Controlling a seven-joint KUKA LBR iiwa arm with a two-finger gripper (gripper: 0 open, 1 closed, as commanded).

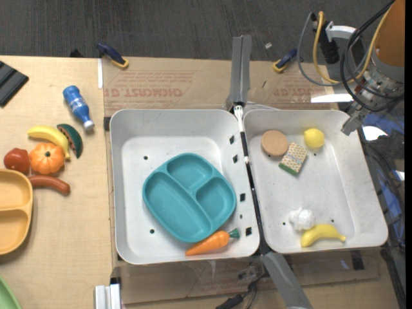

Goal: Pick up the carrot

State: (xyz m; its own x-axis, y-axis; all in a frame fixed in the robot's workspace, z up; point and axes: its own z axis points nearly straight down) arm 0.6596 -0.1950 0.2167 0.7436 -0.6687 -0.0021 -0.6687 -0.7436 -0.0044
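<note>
Carrot [210, 243] lies beside the teal plate [188, 197] — the fingers' [353, 122] state seemingly unreadable.

The pale wooden desk [77, 237] carries two shallow white plastic bins side by side on a brown cardboard sheet [167, 85]: the left bin [122, 172] near centre, the right bin [364, 179] at 3 o'clock. Toward 9 o'clock, on bare wood, lie a small blue plastic bottle [78, 107], a yellow toy banana [46, 136], an orange toy pumpkin [47, 159], a red toy tomato [16, 161], a brown toy sausage [50, 184] and an orange plastic divided plate [11, 214]
</note>
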